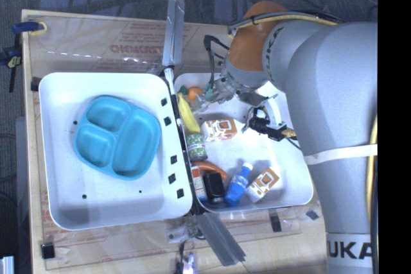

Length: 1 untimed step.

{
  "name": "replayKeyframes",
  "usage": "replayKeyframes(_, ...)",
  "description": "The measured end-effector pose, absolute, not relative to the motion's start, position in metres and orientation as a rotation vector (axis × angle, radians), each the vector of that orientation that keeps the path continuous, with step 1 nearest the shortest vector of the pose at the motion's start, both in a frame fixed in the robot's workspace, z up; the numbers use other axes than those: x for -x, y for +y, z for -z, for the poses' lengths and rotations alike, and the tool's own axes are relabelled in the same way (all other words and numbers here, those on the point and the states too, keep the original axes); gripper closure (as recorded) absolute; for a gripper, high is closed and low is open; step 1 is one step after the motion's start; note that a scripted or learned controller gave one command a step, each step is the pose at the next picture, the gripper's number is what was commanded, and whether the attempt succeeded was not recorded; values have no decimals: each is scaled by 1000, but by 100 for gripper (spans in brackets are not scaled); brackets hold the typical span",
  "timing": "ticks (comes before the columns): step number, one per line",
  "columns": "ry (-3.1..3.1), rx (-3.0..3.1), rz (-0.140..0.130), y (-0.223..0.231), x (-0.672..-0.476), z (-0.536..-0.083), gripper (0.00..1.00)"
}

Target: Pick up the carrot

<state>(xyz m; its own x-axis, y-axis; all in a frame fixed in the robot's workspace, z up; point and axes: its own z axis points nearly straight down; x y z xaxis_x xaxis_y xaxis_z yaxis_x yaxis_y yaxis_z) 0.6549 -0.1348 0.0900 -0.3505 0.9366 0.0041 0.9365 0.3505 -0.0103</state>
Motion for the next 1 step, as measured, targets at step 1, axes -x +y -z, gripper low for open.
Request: replayKeyframes(1, -2735, 1548, -1, -76, -657, -193, 100)
